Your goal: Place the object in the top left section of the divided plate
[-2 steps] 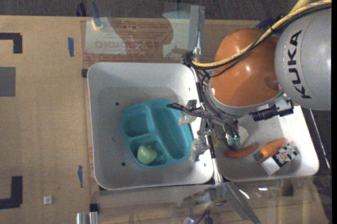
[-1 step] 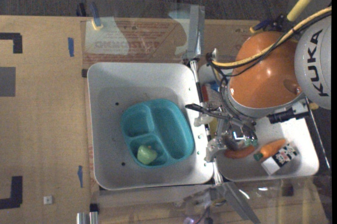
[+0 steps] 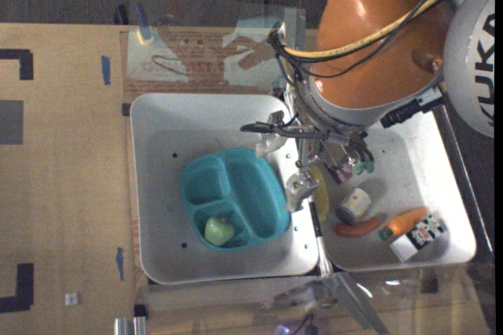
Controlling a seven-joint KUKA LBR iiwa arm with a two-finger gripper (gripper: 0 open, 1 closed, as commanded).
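- You see a carrot (image 3: 406, 221) in the right bin (image 3: 452, 168), beside a black-and-white carton (image 3: 420, 237).
- A sausage (image 3: 358, 228) lies below a small white cylinder (image 3: 354, 204).

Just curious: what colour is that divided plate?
Teal-blue; the divided plate shows in the camera view.

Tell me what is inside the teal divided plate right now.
The divided plate in the left bin holds one pale green, rounded object in its lower-left section. The other two sections look bare. The gripper hangs over the plate's right edge, hiding a bit of the rim.
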